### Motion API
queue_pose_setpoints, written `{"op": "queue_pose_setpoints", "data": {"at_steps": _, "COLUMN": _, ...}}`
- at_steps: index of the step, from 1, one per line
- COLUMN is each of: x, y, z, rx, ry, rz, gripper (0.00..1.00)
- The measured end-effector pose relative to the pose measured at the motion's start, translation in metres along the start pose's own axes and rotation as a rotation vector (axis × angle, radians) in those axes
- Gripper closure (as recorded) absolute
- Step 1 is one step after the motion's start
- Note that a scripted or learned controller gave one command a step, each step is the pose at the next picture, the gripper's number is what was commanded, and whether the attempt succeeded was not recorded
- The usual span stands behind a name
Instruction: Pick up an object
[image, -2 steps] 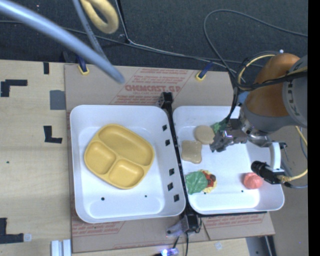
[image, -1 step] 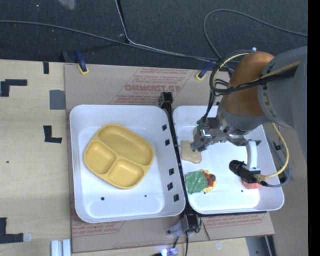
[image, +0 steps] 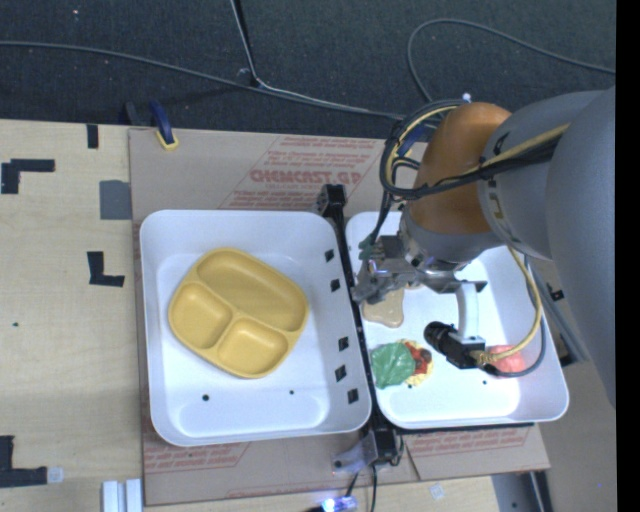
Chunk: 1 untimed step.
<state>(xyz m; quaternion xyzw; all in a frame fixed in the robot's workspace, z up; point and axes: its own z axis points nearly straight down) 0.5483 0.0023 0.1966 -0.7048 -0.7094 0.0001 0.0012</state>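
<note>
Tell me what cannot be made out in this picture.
1. Camera view: the arm covers the far half of the right bin; anything there is hidden.
2. The gripper covers part of the beige object; its shape is unclear.
3. The red object is blurred and too small to name.

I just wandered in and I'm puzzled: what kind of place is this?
Probably a robotics lab bench, not a kitchen: a grey and orange robot arm reaches over the right bin, the left bin holds a yellow divided plate, and cables trail behind the bench.
</note>
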Motion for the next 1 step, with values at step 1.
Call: {"op": "queue_pose_setpoints", "data": {"at_steps": 1, "x": 0.0528, "y": -0.0051, "z": -0.0053, "rx": -0.001, "ry": 0.000, "rz": 0.000, "gripper": 1.00}}
